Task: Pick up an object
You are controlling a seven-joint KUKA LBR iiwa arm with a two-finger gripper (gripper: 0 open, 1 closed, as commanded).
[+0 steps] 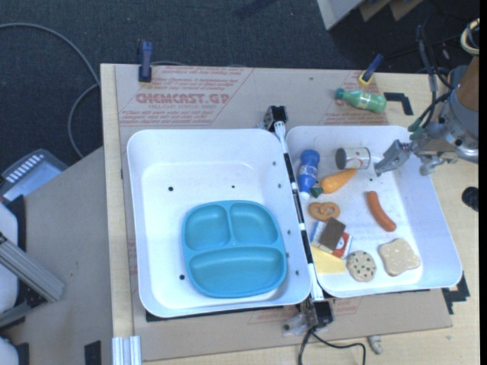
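Grey gripper [393, 158], jaws seemingly spread and empty, should descend squarely onto the small can [352, 158] just beside it.

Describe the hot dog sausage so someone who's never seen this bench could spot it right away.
Look in the right-hand white bin, the one crowded with toy food. The sausage lies by itself toward that bin's right side, above the slice of bread. It is the only long, reddish-orange piece with rounded ends; the nearby carrot is tapered.

Even, bright light; mild glare on the white bins [152, 173] left of the gripper [396, 158]; slight overall softness.
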